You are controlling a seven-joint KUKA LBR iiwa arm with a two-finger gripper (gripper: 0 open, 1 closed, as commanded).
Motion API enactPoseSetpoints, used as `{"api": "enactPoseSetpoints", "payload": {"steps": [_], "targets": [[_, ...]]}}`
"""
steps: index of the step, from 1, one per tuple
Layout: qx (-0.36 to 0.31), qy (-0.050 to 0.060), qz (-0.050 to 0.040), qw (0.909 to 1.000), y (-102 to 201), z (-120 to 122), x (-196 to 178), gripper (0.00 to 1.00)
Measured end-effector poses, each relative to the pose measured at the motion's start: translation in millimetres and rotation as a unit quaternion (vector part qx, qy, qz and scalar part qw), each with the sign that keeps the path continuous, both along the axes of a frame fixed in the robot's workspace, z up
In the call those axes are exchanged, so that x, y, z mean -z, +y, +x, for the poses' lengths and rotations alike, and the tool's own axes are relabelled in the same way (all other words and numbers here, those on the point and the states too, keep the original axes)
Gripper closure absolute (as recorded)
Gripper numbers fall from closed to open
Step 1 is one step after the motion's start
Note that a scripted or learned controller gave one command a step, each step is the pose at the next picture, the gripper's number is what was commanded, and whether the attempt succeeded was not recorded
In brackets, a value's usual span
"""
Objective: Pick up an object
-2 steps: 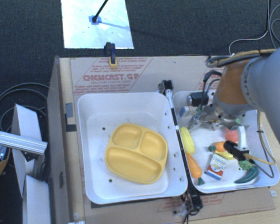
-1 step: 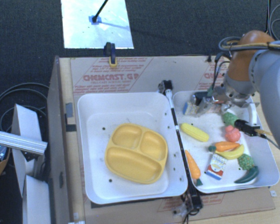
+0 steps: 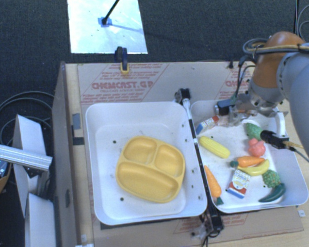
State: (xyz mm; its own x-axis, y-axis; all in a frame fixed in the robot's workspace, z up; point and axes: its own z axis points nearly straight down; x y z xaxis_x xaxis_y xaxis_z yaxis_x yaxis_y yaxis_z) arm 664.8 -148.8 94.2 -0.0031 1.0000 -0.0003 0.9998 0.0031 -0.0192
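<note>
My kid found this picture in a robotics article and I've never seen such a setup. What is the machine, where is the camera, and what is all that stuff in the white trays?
The camera is fixed above a bench and looks down at a slant. The grey arm with an orange band reaching in from the right is a robot meant to pick up an object. Its tip sits over the far end of the right shallow white bin, which holds toy food: a yellow corn cob, an orange carrot, a yellow banana, a small carton. The left shallow white bin holds a yellow divided plastic plate. I cannot see anything held.
</note>
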Motion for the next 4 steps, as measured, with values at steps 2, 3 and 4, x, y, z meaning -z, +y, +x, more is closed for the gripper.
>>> {"api": "enactPoseSetpoints", "payload": {"steps": [2,3,4], "targets": [[0.002,-0.006,0.0016,1.0,25,-90,11,0.0],[0.004,-0.008,-0.0006,1.0,-26,-147,10,0.0],[-0.003,-0.014,-0.001,0.9999,-10,-25,1,0.0]]}}
